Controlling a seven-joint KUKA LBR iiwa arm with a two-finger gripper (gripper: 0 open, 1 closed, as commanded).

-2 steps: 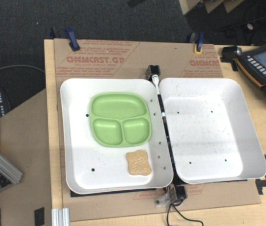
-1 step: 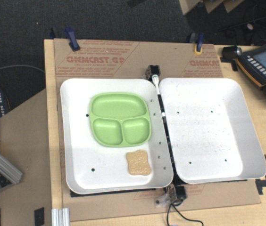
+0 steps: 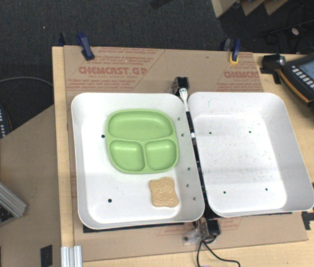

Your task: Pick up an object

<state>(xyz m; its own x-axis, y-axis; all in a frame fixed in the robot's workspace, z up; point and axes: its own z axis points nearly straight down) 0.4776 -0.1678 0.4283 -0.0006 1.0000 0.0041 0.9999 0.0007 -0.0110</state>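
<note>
A light green divided plate (image 3: 142,140) with three compartments lies in the upper middle of the left white bin (image 3: 84,166). Just below it, near the bin's front, rests a tan piece shaped like a slice of toast (image 3: 163,192), apart from the plate. The right white bin (image 3: 290,149) sits beside it, its floor speckled with small dark marks.
Both bins rest on a brown cardboard sheet (image 3: 118,65) held by blue clamps at the back. A black clip (image 3: 180,85) and cable run along the seam between the bins. A handheld control pendant (image 3: 307,77) lies at the far right.
</note>
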